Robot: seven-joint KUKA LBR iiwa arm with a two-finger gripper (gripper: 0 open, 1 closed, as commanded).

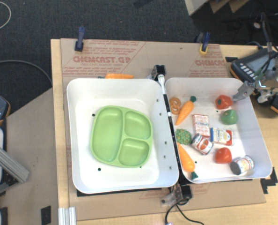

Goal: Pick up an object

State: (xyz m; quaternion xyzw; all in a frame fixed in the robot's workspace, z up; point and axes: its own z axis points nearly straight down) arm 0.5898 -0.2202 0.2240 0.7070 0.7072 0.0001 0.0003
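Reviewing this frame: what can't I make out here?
- Gripper: blurred at the right bin's far corner; finger state unreadable.
- Arm: cut off by the right edge.
- Labels on the small carton and cans: too small to read.
- Orange item behind the left bin: mostly hidden by its rim.

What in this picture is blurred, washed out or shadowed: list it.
Camera view: the gripper at the right bin's far corner is soft with blur; the left bin's white floor is bright, nearly washed out; the green tray throws only a faint shadow; small toys like the carrot stay fairly sharp.
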